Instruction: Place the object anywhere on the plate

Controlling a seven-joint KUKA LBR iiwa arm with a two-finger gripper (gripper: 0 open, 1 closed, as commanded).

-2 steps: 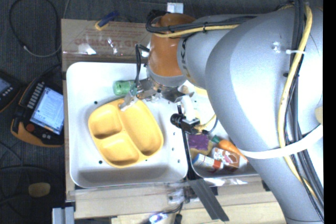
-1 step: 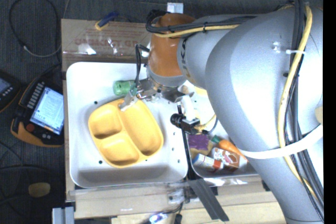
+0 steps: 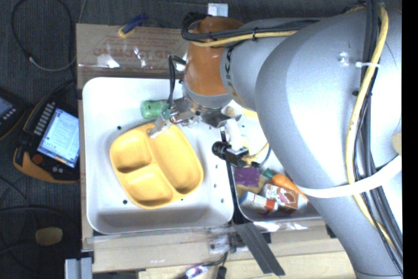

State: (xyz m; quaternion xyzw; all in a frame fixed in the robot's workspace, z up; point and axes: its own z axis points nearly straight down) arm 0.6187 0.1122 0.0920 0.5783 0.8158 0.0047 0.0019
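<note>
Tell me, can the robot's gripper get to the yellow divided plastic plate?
Probably yes. The gripper hangs right at the far rim of the yellow divided plastic plate, and nothing lies between them.

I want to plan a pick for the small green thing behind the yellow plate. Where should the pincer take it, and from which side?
Probably across the middle of the green thing, coming down from above. It seems to lie on its side on the bin floor, long axis across the view, just behind the rim of the yellow plate. Close front to back, since the arm covers its right end.
</note>
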